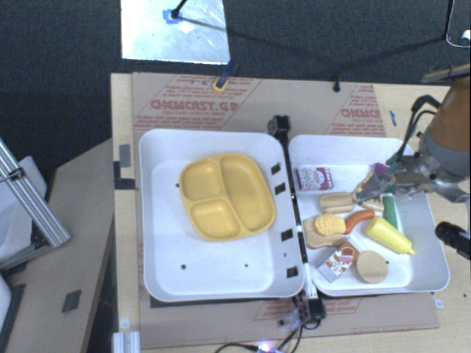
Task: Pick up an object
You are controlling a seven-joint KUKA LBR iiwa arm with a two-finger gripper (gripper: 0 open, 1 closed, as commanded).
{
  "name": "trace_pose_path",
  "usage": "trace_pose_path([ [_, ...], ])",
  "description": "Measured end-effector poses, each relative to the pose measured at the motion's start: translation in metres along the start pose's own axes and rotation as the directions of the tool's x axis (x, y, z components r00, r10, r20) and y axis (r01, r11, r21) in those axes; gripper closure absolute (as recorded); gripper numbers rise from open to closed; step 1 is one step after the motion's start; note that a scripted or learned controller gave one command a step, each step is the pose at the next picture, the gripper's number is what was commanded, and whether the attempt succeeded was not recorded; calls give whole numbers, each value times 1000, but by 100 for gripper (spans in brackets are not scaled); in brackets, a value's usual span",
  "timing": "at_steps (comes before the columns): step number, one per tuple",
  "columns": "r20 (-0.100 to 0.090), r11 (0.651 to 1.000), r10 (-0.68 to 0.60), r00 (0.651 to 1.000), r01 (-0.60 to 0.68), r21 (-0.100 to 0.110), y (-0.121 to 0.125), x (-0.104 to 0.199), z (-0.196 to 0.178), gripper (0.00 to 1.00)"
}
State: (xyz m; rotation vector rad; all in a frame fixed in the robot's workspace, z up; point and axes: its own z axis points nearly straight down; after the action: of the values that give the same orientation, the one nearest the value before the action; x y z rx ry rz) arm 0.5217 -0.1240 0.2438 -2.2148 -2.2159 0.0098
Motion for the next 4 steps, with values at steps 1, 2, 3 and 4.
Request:
trace_pose_path([
  [1, 2, 1000, -3, 1000, 3, -12, 2, 0, -6, 0],
  [2, 1, 1000, -1, 1000, 1, -8, 5, 3, 56, 0],
  [3, 1, 1000, 0, 1000, 0, -8, -4, 0, 107, 0],
  [4, 0, 1000, 0, 1000, 0, -23, 1, 0, 151, 0],
])
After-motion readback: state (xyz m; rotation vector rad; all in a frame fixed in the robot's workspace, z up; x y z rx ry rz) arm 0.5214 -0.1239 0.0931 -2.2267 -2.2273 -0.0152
